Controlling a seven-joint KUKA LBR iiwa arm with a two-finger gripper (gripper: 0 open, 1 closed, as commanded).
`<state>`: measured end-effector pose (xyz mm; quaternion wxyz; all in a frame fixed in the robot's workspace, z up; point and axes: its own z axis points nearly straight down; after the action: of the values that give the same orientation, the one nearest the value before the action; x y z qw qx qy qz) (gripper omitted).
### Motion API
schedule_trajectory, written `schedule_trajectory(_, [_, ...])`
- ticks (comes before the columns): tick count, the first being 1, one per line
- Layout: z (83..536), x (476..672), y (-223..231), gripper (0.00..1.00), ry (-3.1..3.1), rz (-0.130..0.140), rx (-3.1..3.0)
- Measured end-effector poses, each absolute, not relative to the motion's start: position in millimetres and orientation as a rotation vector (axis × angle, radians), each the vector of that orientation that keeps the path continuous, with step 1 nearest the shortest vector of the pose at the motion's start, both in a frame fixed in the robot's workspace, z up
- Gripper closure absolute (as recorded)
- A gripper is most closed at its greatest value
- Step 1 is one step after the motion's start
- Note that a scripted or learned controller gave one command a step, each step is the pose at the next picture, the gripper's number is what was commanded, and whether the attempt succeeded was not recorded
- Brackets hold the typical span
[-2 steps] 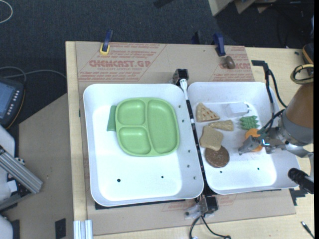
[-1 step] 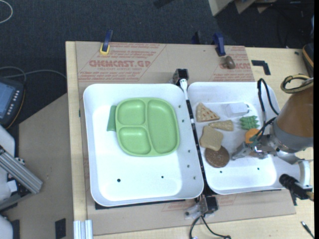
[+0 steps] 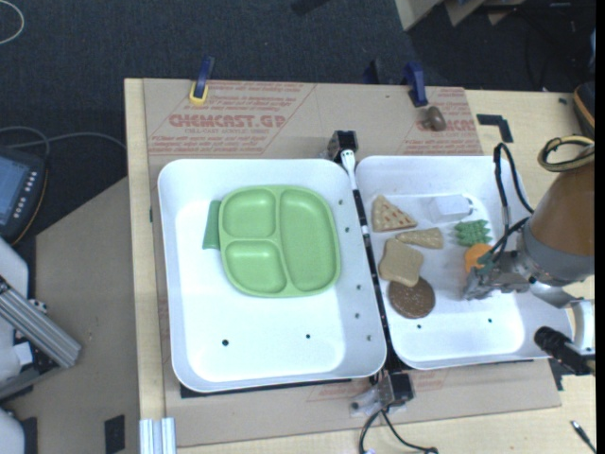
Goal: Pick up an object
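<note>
**Arm lowered into the right bin beside the food items**

Dark carpet is seen around a cardboard-topped bench [image 3: 284, 112], on which two shallow white bins are set side by side. From the fixed overhead camera, the left bin [image 3: 189, 329] is occupied by a green divided plate [image 3: 280, 240], resting toward its upper half. In the right bin [image 3: 454, 339] several small items are gathered: a triangular pizza slice [image 3: 390, 215] near the top, a tan wedge [image 3: 421, 238] just below it, a slice of bread [image 3: 401, 263] touching a round brown cookie [image 3: 413, 298], a pale clear piece [image 3: 452, 205], a green leafy piece [image 3: 473, 230] and an orange piece [image 3: 476, 253] just beneath it. The arm [image 3: 567, 225] is brought in from the right, and the gripper [image 3: 480, 282] is placed low in the right bin, just beside the orange piece. Whether the fingers are apart or closed cannot be told, and no item is seen between them
</note>
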<state>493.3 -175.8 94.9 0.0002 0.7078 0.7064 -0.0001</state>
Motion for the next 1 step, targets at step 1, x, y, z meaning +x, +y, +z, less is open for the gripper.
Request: schedule_trajectory(1, [156.7, 489.2, -178.2, 1.00, 2.216, 0.004, 2.216])
